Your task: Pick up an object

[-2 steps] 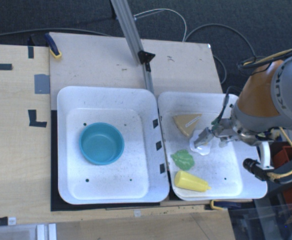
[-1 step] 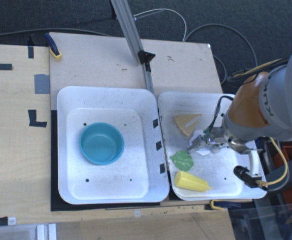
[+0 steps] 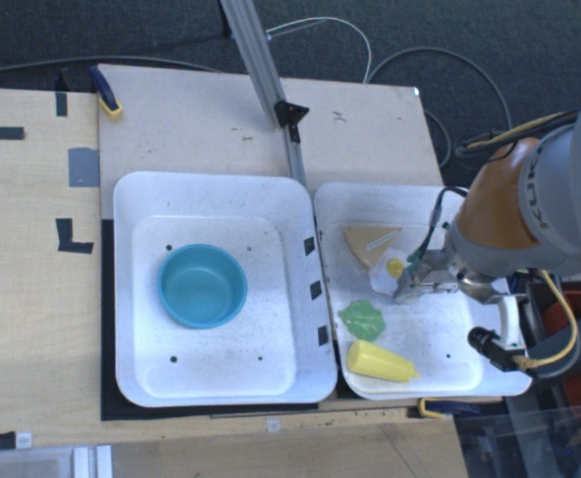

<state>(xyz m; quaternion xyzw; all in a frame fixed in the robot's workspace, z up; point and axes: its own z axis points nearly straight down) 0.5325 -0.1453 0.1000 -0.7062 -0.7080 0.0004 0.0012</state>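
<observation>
Your claw (image 3: 407,285) sits low in the right bin (image 3: 489,381) | grip state: you cannot tell | beside it: small yellow piece (image 3: 396,266), tan wedge (image 3: 368,241), green lump (image 3: 362,319), yellow block (image 3: 380,362)

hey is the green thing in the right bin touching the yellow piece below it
Apart. In the camera view a thin strip of white bin floor shows between the green thing and the yellow piece near the right bin's front edge.

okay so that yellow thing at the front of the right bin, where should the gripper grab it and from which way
Probably across the middle of the yellow object, coming straight down. It lies flat and elongated, tapering toward its right end, so the jaws should close across its narrow width. The green object sits close behind it.
</observation>
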